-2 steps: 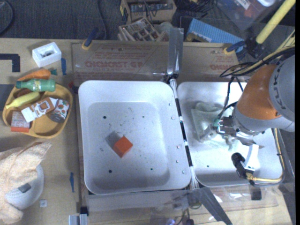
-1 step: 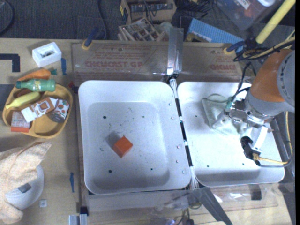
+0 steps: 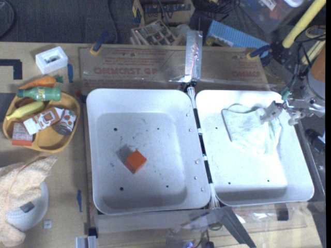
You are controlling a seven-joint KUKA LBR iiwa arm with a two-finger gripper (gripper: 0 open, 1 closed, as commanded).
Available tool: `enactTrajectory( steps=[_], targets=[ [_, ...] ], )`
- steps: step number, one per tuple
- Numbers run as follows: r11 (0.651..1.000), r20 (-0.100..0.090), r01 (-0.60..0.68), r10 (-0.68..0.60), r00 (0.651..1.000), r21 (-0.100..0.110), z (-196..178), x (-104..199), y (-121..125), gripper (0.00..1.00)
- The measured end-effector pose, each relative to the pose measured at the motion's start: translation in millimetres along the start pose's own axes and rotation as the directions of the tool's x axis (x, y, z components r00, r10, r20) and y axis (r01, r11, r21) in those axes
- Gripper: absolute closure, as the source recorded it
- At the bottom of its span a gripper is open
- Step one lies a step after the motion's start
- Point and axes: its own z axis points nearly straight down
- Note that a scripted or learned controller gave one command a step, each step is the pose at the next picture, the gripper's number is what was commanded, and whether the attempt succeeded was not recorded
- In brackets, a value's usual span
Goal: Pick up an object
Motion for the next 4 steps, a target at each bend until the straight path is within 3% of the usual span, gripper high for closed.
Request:
enactTrajectory(
  steps=[1,2,3,4],
  targets=[
    [0.993,0.000,-0.120,0.120,0.993,0.001,83,69,65,0.00],
    [0.991,-0.001,-0.134,0.134,0.991,0.004,33,27,31,0.00],
    [1.000,0.003,0.004,-0.004,1.000,-0.006,102,58,77,0.00],
    [1.000,-0.003,0.028,-0.028,1.000,0.000,80,-5,79,0.00]
  ],
)
